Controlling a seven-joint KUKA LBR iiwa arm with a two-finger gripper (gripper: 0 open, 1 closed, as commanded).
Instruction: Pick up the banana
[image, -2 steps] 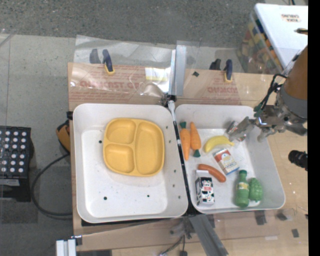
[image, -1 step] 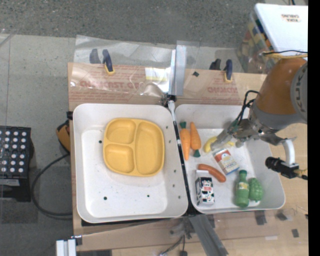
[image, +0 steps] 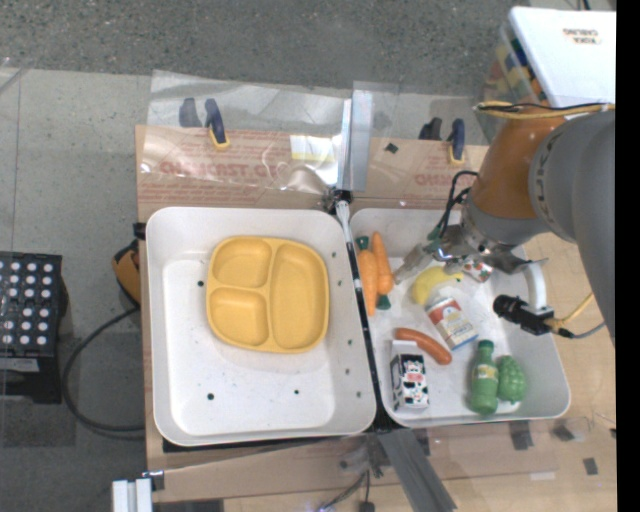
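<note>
Yellow and partly covered, the banana (image: 430, 284) lies in the upper middle of the right bin (image: 545, 405), directly under the gripper (image: 452, 258); whether the jaws are spread or closed cannot be told. Just beside it sit two carrots (image: 372, 272) to the left and a small can (image: 452, 322) below. Further down lie a sausage (image: 424, 345), a milk carton (image: 408, 376) and a green bottle (image: 484, 376). The left bin (image: 180, 400) holds a yellow divided plate (image: 268, 294).

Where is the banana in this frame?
The banana lies in the right bin, near its upper middle, just under the pincer, with the carrots to its left and a small red-and-white carton below it.
</note>
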